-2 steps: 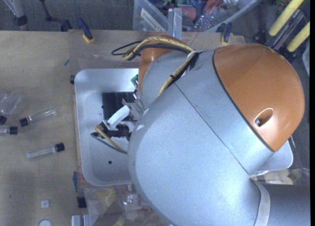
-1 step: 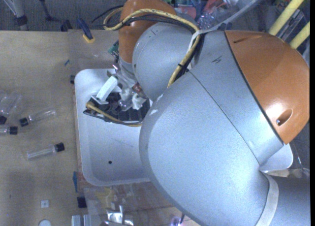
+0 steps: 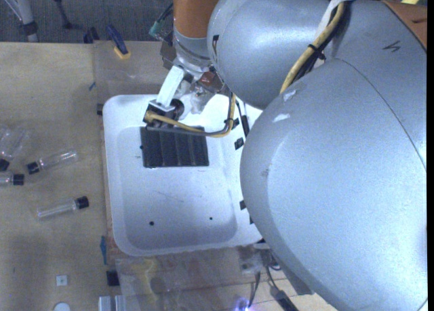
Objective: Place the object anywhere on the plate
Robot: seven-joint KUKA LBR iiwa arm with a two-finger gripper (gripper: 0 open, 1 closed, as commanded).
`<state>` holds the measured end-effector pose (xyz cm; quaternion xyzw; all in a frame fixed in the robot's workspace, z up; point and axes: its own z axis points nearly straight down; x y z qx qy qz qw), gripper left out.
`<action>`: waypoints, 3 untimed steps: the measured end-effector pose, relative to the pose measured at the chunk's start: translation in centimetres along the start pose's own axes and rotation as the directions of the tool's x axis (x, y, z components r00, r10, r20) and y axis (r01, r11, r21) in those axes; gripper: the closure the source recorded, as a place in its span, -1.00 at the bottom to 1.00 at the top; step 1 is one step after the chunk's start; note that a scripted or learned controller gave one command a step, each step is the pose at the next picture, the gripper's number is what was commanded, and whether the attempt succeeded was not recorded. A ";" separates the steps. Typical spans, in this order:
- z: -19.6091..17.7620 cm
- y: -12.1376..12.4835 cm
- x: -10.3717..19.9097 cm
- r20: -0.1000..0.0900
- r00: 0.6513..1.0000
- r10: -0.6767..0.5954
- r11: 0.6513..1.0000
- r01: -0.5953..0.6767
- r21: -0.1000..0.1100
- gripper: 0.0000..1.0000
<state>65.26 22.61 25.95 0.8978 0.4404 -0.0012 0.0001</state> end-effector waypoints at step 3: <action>0.2 -12.8 -10.1 0.000 0.786 0.618 0.786 -0.618 -0.001 1.00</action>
